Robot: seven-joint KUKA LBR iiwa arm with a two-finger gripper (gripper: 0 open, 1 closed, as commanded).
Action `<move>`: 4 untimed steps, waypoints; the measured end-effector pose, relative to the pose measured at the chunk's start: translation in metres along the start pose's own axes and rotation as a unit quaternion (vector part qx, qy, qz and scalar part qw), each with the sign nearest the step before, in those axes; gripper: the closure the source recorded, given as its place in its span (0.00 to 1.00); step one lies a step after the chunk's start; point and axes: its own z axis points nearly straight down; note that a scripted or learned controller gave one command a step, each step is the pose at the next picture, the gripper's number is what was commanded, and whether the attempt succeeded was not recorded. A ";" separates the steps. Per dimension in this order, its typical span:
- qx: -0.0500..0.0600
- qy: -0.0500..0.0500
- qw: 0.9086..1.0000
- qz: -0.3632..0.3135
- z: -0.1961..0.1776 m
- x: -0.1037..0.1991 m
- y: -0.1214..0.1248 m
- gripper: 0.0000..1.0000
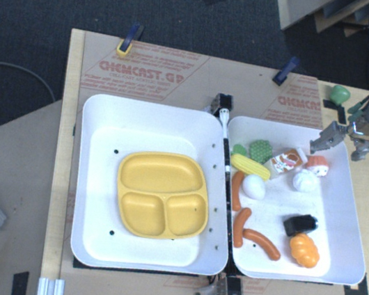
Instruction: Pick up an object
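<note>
My gripper (345, 144) hangs over the far right corner of the right bin (354, 208), open, with nothing between its fingers. Just below it lie a white and red toy (310, 175) and a small snack packet (285, 161). Further left in this bin are a green piece (260, 149), a yellow corn cob (250, 166) and a white egg (254, 186). Three sausages (263, 243) lie along the left and front. A black block (299, 224) and an orange fruit (304, 250) sit at the front right.
The left bin (97, 163) holds a yellow divided plate (160, 194). A green object (340, 94) lies on the bench behind the right bin. Two clamps (126, 40) grip the board's far edge.
</note>
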 end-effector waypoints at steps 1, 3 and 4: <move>0.003 0.000 1.000 0.000 0.043 -0.002 0.002 0.00; 0.002 0.001 1.000 0.000 0.152 0.004 0.000 0.00; 0.002 0.000 1.000 0.000 0.197 0.005 0.000 0.00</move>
